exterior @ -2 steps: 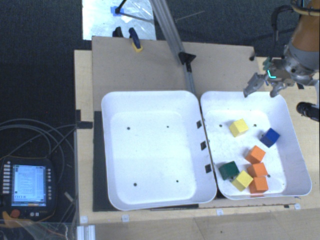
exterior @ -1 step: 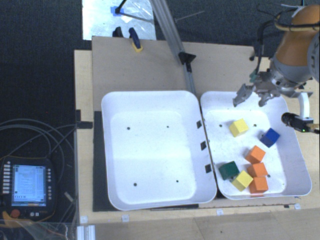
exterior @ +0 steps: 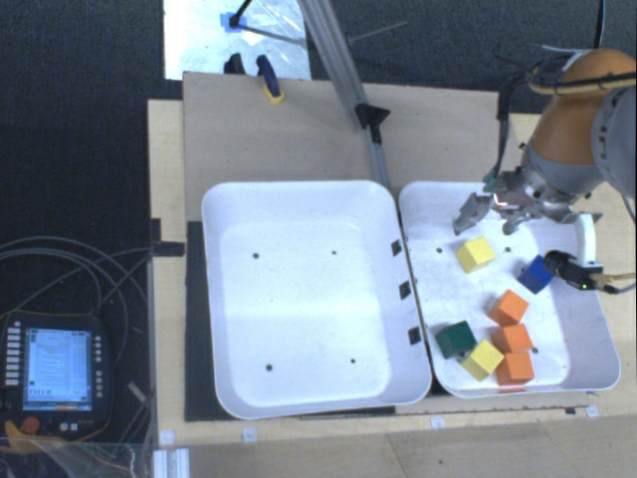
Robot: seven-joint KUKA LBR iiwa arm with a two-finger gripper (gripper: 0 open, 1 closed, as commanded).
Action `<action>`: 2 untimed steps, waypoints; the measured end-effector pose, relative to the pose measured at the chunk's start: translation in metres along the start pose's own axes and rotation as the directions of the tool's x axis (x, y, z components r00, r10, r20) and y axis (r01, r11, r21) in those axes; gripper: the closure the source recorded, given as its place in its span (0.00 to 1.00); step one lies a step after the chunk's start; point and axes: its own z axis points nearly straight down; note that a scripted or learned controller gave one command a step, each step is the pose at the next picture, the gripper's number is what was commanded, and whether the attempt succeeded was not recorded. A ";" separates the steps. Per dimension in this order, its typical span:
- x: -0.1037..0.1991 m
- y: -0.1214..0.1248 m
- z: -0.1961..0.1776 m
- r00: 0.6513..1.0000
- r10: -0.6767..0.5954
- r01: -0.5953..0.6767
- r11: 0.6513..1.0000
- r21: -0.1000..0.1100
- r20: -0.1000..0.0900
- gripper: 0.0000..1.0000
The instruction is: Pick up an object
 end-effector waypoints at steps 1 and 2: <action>0.000 0.000 0.052 1.000 -0.001 0.001 1.000 -0.001 0.000 0.00; 0.000 0.002 0.037 1.000 -0.002 0.002 1.000 -0.009 0.001 1.00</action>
